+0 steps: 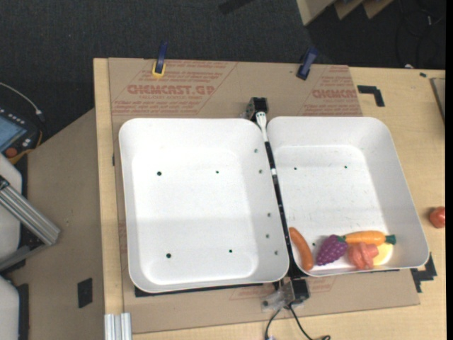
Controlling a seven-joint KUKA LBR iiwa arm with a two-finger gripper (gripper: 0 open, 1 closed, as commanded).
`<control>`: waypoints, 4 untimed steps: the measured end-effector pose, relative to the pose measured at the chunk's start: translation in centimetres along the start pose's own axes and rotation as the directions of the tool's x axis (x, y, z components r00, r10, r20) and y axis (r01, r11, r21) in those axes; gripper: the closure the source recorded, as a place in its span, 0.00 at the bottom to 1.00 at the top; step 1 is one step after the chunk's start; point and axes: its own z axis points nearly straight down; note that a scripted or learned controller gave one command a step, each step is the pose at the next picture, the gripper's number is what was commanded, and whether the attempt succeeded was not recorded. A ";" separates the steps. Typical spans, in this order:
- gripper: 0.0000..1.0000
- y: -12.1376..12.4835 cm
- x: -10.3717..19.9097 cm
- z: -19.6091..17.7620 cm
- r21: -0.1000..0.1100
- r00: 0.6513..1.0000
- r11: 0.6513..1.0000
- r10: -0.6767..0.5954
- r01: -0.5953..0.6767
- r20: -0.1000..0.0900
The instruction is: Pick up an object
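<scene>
Camera view, looking down at a slant: two shallow white plastic bins lie side by side on a brown cardboard-covered bench [212, 83]. Left white bin [141, 190] carries nothing to grasp. Right white bin [396, 168] holds every candidate, crowded against its near wall at roughly six o'clock of that bin. From nine o'clock to three o'clock along that wall: an orange-brown sausage-shaped toy [301, 248], a purple plastic grape bunch [330, 250], a pink-red lumpy toy [361, 256], a pale yellow piece [383, 255] partly hidden behind it, and an orange plastic carrot with green tip [369, 237] lying across the top. The grapes, pink toy and carrot touch one another; the sausage sits just beside the grapes. A small red-orange object [437, 217] rests on the bench outside the bin, at three o'clock.

State of my claw: I cannot tell.

Judgement: the approach has not begun. The sausage toy, nearest the divider and least crowded, looks the cleanest target; descent must clear the near wall.
</scene>
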 end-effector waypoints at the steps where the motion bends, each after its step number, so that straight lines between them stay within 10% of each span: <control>1: 1.00 0.0 -0.1 -2.5 -0.011 1.000 1.000 0.000 0.000 0.006; 3: 1.00 0.0 -0.1 -8.9 -0.013 1.000 1.000 -0.001 0.001 0.006; 4: 1.00 0.0 0.0 -3.8 -0.001 1.000 1.000 0.000 0.000 0.001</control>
